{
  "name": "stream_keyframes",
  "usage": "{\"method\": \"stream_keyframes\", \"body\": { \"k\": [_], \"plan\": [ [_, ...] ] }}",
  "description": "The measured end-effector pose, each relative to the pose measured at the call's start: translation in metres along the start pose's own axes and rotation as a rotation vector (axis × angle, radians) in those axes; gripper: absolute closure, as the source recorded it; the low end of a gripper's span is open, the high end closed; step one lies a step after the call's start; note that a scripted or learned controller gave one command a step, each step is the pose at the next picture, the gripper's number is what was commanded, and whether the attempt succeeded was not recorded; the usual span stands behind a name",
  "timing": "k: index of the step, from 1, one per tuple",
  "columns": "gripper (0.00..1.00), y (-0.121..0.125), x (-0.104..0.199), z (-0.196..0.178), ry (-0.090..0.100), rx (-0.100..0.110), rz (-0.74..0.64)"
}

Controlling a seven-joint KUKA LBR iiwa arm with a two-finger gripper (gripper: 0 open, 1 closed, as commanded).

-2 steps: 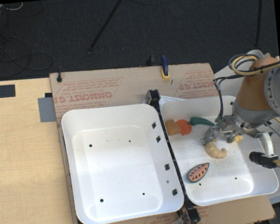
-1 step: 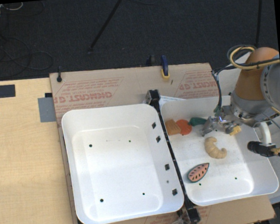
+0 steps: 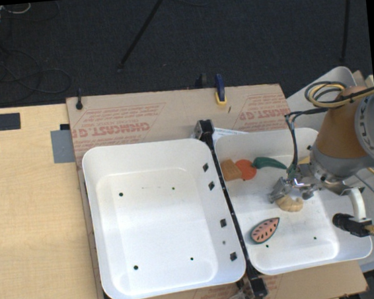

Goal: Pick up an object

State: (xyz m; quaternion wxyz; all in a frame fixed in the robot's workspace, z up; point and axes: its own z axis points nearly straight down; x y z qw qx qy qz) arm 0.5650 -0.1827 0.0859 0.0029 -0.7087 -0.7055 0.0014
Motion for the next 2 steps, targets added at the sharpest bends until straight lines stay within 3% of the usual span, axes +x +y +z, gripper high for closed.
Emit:
{"method": "stream_keyframes", "body": {
  "k": [1,2],
  "plan": [
    [0.0,0.049,0.037,0.0,-0.001,-0.004,-0.008],
    [0.0,0.079,0.07,0.001,-0.001,-0.003,-0.008]
  ]
}}
